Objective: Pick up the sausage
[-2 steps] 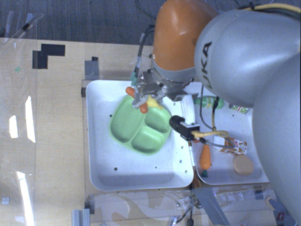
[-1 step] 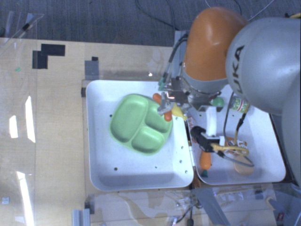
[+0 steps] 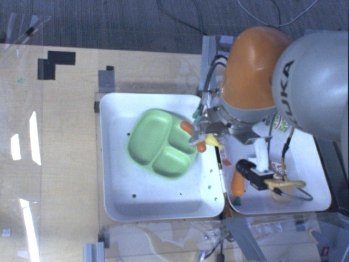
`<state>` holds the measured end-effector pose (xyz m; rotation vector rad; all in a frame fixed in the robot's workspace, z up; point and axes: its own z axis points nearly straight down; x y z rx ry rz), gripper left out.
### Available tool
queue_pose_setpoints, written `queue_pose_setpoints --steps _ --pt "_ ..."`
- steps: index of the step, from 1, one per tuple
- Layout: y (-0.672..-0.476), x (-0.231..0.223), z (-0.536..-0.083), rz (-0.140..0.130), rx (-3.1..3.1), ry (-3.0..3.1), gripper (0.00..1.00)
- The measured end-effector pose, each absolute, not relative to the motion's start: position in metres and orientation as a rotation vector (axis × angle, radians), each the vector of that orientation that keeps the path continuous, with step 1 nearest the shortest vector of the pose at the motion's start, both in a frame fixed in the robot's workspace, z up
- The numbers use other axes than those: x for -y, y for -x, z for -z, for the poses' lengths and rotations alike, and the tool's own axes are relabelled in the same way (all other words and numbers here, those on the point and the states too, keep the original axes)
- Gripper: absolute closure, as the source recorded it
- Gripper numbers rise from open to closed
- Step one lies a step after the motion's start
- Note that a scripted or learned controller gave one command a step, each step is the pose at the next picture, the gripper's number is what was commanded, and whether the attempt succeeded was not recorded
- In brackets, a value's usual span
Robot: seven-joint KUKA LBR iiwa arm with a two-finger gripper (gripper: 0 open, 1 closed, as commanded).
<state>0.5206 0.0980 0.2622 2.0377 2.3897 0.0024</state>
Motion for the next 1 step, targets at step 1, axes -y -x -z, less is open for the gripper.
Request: queue_pose_setpoints --steps 1 --pt "-0.5503 -0.1397 -0.2516 -0.004 -2.499 -1.900 1.00"
